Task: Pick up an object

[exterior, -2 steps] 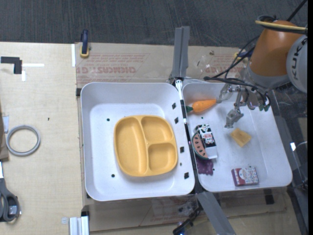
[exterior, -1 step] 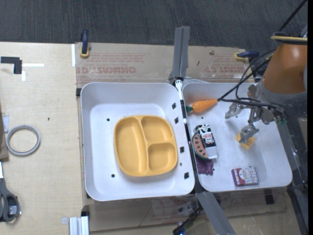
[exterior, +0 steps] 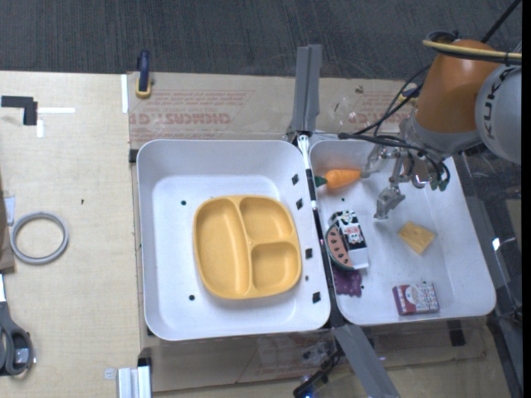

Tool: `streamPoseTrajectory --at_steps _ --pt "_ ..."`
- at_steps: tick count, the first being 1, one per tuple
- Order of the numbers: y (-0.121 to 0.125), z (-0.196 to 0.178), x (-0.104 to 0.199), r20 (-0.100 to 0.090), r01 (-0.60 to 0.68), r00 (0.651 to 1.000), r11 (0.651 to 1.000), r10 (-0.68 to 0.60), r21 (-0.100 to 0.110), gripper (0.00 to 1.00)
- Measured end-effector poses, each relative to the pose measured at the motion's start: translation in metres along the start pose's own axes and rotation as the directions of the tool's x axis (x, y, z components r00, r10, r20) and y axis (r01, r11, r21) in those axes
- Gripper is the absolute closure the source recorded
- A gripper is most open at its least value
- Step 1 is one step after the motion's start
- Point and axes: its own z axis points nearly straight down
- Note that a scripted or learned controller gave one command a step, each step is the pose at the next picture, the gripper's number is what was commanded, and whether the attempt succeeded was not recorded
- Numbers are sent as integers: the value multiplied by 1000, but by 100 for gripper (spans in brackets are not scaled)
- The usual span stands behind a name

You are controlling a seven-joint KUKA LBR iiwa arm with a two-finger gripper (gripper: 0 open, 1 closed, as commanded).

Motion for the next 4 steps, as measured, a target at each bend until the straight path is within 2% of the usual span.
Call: streamPoseTrajectory --at_steps 1,2,3,4 --pt "0 -11 -2 9 2 1000 1000 -2 2 100" --pt "0 -11 -2 9 2 1000 1000 -3 2 0" --pt "-9 -33 55 2 16 1000 1000 -16 0 0" --pt "47 -27 28 5 -331 944 944 331 2 0"
